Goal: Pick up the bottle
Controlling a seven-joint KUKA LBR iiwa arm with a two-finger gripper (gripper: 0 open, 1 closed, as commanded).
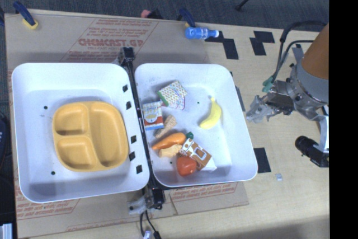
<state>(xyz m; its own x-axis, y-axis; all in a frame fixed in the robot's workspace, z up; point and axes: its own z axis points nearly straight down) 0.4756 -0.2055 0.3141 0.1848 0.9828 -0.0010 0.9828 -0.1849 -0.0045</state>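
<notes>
Blue plastic bottle [200,33] laid on its side on cardboard beyond the white bins [238,115], grey gripper [256,110] positioned right of them, claw state not discernible.

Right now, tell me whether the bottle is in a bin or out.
Out. The blue bottle lies on its side on the cardboard behind the right bin, past its far rim, beside a blue clamp.

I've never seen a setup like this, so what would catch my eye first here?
Probably the yellow divided plate, alone in the left bin. Next, the right bin with its jumble of toy food: a banana, a carrot, a tomato. The grey arm's gripper sits right of both bins.
</notes>
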